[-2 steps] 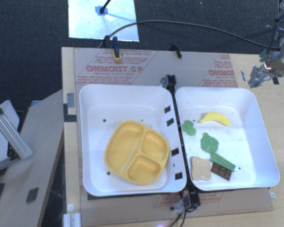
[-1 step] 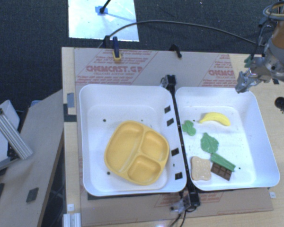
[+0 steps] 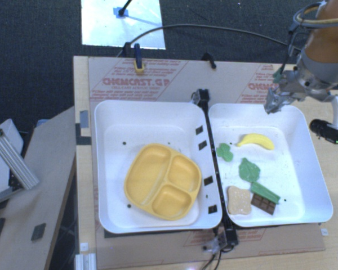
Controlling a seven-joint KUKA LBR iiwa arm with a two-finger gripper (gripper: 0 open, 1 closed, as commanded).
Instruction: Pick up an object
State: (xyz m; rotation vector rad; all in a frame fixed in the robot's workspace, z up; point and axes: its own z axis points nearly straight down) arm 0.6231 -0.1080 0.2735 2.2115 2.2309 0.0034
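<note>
Banana (image 3: 256, 142) lies beside green pieces (image 3: 249, 170).

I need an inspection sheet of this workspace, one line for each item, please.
Surface: bench bearing left bin and right bin, side by side.
Job's things: in the right bin, banana, two green pieces, tan toast piece, brown block, green bar.
Clutter: yellow divided tray in the left bin.
Grippers: pincer above the right bin's far rim, holding nothing visible.
Cables: black cable across the dark floor.
Surroundings: metal plate on the floor.
</note>
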